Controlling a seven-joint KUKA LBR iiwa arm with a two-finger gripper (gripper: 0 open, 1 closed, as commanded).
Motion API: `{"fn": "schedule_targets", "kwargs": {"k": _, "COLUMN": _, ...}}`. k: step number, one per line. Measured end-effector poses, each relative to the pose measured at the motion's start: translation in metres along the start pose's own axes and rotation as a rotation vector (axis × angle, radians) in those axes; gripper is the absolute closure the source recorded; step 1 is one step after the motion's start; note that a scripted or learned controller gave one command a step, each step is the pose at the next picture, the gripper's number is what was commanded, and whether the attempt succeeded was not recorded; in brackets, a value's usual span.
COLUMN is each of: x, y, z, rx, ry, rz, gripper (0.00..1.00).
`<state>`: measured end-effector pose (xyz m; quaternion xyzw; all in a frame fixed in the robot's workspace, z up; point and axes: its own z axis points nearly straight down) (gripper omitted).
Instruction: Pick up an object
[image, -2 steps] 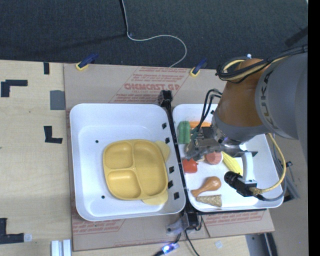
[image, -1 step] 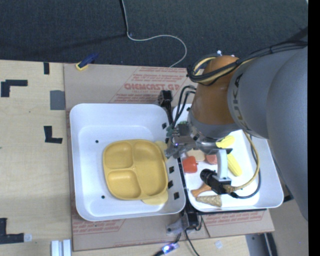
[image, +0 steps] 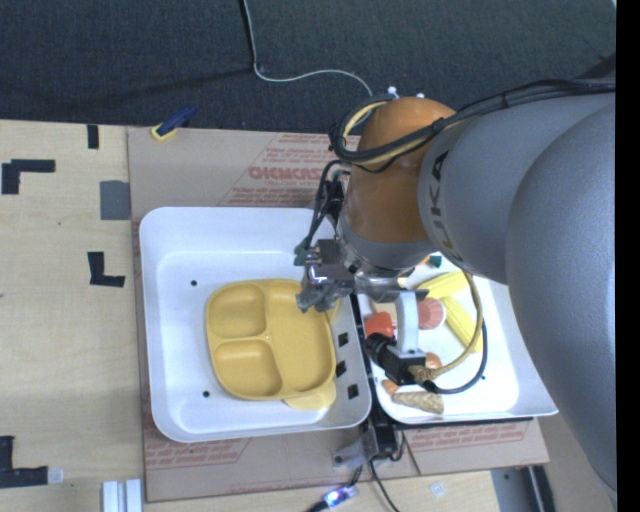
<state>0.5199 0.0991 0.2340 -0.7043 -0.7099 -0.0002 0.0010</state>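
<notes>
A yellow divided plate lies in the left bin, with a second yellow piece poking out under its near right corner. My gripper hangs over the plate's far right corner, close to the wall between the bins. The orange wrist band and grey arm cover much of the right bin. That bin holds small items: a yellow piece, an orange-red piece, a pinkish piece and a tan ridged piece.
Black cables loop from the wrist down over the right bin's items. Both bins rest on cardboard on the wooden bench. A blue and yellow object lies at the cardboard's far left corner.
</notes>
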Motion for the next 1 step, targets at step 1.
{"fn": "schedule_targets", "kwargs": {"k": 1, "x": -0.0004, "y": -0.0048, "z": 0.021, "rx": 0.004, "ry": -0.003, "rz": 0.006, "gripper": 1.0}}
